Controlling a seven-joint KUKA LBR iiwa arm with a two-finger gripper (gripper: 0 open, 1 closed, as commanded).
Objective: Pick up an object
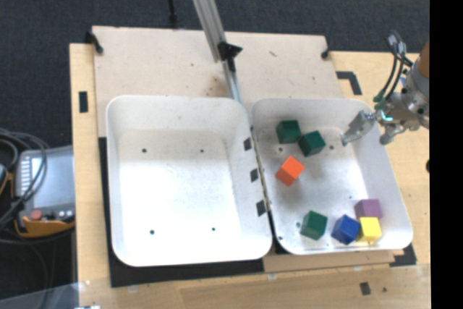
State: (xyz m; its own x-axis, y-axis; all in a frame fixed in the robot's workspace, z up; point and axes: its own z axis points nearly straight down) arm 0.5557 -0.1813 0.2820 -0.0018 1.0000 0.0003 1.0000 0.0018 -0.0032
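While the gripper (359, 128) hangs at the right bin's (394, 184) two o'clock rim, its opening impossible to judge, the nearest dark green block (312, 143) lies loose toward nine o'clock, unheld

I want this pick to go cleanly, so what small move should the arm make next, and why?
Probably a short move left and down toward the nearest green cube. The gripper sits over the right bin's upper right edge with nothing between its fingers, and that cube lies closest, with a second green cube touching its upper left.
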